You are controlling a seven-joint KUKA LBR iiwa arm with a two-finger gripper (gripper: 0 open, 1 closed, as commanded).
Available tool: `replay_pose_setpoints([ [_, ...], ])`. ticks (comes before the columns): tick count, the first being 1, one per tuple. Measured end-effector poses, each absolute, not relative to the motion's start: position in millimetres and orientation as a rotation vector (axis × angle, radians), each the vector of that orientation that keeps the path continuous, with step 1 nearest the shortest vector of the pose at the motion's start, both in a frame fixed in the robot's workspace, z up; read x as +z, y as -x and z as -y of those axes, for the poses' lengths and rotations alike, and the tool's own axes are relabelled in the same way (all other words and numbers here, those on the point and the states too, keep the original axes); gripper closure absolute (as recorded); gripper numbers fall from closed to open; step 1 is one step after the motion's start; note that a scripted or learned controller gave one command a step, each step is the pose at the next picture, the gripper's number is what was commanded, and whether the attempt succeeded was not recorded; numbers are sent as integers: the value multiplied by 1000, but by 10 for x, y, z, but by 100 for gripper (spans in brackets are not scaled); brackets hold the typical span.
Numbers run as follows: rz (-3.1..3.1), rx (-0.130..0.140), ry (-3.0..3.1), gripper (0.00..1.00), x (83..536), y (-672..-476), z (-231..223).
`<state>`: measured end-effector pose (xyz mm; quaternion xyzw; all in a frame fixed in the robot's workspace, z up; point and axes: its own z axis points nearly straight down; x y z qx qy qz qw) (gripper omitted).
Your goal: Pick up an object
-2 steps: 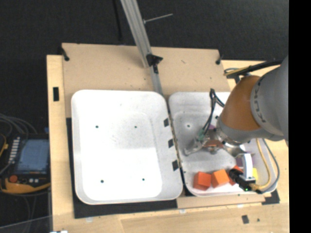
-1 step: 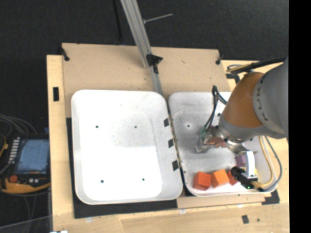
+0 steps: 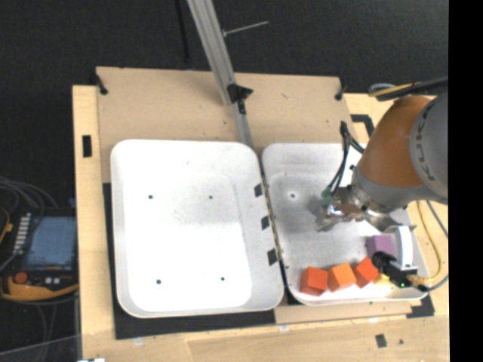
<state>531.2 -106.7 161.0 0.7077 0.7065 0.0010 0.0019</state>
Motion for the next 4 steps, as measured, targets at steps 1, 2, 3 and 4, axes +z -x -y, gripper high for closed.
replay_pose_setpoints([
  [1, -2219, 7, -2213, 100, 2252, -5342, 1106],
  [2, -2221, 7, -2212, 100, 2781, -5359, 1119],
  [3, -2228, 2, -2212, 100, 2631, -5592, 580],
  [4, -2225, 1, -2217, 100, 2664, -5778, 132],
])
